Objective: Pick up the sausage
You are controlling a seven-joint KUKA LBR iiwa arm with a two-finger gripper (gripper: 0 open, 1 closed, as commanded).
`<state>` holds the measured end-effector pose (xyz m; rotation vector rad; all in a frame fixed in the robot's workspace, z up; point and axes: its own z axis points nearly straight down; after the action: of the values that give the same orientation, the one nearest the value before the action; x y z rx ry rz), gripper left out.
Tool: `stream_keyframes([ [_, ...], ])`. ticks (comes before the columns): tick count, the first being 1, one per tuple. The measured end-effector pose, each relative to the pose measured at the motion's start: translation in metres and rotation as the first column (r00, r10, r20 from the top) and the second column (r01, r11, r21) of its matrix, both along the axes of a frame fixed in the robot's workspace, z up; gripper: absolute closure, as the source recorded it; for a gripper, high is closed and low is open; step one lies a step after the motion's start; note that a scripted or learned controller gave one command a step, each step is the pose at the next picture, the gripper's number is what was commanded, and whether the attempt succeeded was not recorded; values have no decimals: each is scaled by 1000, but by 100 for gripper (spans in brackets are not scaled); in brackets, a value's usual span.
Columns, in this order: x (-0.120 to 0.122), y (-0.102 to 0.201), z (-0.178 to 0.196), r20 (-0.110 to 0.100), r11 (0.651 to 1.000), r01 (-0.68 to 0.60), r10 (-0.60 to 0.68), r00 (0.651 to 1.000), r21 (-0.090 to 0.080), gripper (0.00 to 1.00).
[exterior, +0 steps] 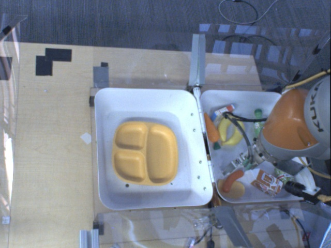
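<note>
Two white bins on table, reddish-brown sausage (232, 179) in right one, pincer (246, 159) just above, grip unclear, "KU" on arm (297, 123)

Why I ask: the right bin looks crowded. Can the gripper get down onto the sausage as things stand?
Probably yes. The sausage lies uncovered near the front of the right bin, resting against a tan round piece. The gripper hovers just beside its upper end, with nothing between them.

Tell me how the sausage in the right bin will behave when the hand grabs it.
The sausage looks smooth and rounded, so it may slip or roll from a pinch. It lies against a tan round piece near the bin's front wall, which could block rolling. It appears small, probably light and fairly stiff.
</note>
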<state>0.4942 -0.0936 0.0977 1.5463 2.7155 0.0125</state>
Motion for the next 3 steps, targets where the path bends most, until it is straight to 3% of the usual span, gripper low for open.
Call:
stream_keyframes([
  [1,1,0,8,1,1000,0,0,1000,1,100],
  [2,1,0,8,0,1000,-1,1,1000,1,0],
  [3,-3,3,-9,-5,1000,-13,13,1000,-1,0],
])
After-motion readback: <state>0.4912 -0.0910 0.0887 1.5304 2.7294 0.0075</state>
